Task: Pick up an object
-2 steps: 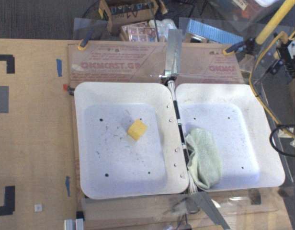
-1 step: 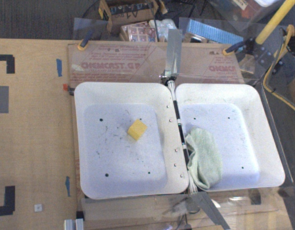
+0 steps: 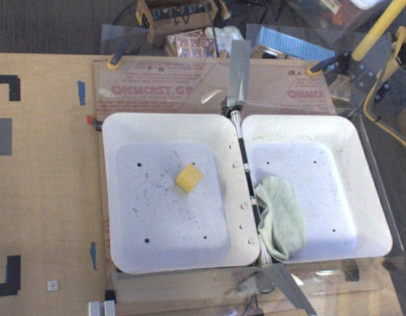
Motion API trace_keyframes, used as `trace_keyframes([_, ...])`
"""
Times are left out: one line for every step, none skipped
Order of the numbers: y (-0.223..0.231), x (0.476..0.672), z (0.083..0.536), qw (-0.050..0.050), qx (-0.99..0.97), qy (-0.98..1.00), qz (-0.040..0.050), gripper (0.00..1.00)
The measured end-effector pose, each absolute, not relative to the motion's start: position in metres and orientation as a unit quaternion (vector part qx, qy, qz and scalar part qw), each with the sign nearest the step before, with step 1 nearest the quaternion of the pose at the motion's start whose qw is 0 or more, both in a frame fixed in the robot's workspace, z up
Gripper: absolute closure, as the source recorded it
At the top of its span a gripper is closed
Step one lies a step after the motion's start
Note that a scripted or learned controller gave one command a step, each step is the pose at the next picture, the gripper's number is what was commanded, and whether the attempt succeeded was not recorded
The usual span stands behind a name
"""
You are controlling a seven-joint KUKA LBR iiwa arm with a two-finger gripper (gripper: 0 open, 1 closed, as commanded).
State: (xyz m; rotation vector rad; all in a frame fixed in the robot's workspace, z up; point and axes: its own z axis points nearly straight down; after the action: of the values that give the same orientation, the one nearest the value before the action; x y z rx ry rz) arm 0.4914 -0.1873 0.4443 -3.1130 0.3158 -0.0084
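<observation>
A small yellow block [image 3: 188,178] lies near the middle of the left bin [image 3: 124,137]. A crumpled pale green cloth [image 3: 281,217] rests in the right bin [image 3: 341,143], bunched against its left wall near the front.
The two white bins sit side by side on a wooden bench, joined along a central divider [image 3: 244,176]. A cardboard sheet [image 3: 163,87] lies behind them. Clutter, boxes and a yellow bar [image 3: 381,22] stand beyond the bench's far edge.
</observation>
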Motion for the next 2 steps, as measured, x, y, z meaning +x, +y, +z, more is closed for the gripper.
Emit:
trace_keyframes([-0.116,0.508,0.326,0.002,-0.995,0.100,0.0024,1.00])
trace_keyframes([-0.118,0.493,0.433,0.002,-0.935,0.355,0.0013,1.00])
